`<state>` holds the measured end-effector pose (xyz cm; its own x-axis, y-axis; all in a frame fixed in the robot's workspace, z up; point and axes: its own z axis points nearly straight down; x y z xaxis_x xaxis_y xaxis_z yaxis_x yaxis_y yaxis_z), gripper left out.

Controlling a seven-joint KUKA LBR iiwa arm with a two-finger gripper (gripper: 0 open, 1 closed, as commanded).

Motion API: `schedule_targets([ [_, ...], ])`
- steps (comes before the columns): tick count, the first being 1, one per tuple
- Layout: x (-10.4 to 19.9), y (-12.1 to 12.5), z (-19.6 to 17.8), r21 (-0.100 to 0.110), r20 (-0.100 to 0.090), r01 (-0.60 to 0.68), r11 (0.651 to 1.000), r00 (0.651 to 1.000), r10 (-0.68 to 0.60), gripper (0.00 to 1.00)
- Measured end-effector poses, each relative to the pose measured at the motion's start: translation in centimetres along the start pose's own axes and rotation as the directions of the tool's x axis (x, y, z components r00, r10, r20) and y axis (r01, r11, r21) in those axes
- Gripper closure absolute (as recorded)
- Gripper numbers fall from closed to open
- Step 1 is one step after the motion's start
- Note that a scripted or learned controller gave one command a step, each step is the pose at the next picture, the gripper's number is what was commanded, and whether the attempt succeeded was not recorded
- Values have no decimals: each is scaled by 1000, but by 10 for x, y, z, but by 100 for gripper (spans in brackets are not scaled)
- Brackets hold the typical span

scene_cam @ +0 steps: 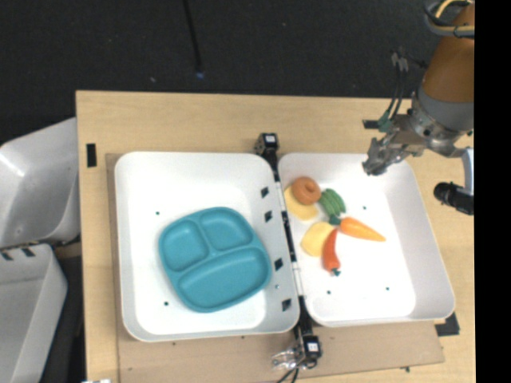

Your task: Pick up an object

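- Pale wood bench (200, 122) against a dark floor, bearing two shallow white bins side by side; every pickable piece lies in the right bin (399, 294).
- Nearest the tool is the carrot (361, 230), a smooth orange cone, probably hard plastic, whose long axis runs roughly left to right with the tip pointing right.
- Touching its blunt end is a bumpy green vegetable (332, 202); beside that sits a brown ring like a doughnut (305, 189) on a pale yellow slice (301, 208).
- Below them lie a rounded yellow fruit (316, 236) and a glossy red pepper (331, 252), its length running up and down the view.
- From the gripper (375, 163), hanging over the right bin's far edge, this cluster lies down and to the left, so my guess is the move must come toward the viewer and the bins' middle.
- Whether its fingers are parted or closed I cannot tell; nothing is seen held.
- Left bin (140, 214) holds a blue plate with three compartments (214, 258), matte and rounded.
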<state>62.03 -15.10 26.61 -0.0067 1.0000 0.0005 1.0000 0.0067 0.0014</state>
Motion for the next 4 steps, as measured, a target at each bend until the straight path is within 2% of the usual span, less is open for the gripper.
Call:
schedule_targets([
  [1,54,-9,-6,0,-1,0,1000,1000,0,100],
  [2,106,-15,11,2,0,-1,1000,1000,1,100],
  [3,152,-17,13,2,0,-1,1000,1000,1,100],
  [4,209,-32,10,3,-1,1,1000,1000,-1,100],
])
